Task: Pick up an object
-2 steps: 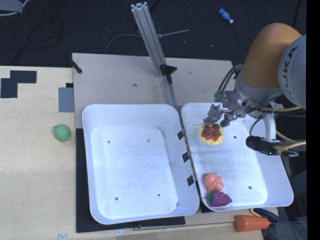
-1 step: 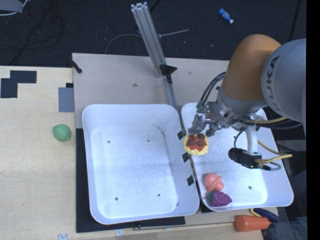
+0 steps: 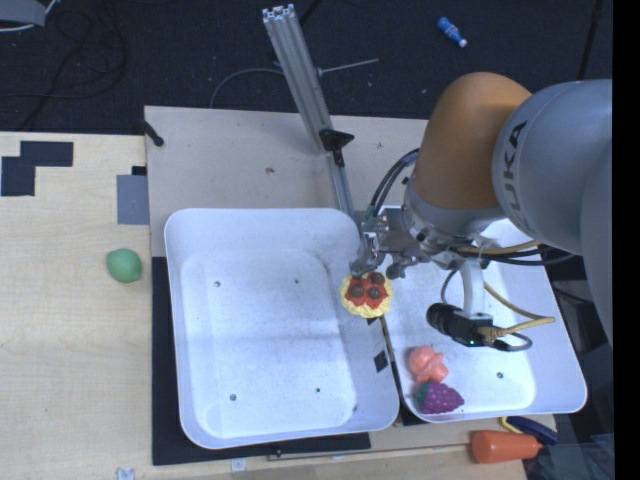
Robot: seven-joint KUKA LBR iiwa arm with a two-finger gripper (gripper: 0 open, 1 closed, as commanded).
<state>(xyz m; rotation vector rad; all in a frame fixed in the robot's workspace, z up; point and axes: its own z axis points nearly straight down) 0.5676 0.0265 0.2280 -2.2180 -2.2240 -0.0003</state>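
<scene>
A yellow round toy with red spots point(image 3: 366, 296) hangs over the rim between the two bins, tilted a little. My gripper point(image 3: 370, 272) is directly above it, and its fingers close on the toy's top edge. The grey arm with its orange band reaches in from the right and covers much of the right bin point(image 3: 560, 368). Near that bin's front lie a pink-orange toy point(image 3: 428, 362) and a purple bunch of grapes point(image 3: 440, 398).
The left bin point(image 3: 260, 328) is beside the gripper. A green ball point(image 3: 124, 265) rests on the bench far left, outside the bins. An orange carrot toy point(image 3: 503, 446) lies off the right bin's front edge. A slanted metal rail point(image 3: 308, 98) stands behind the bins.
</scene>
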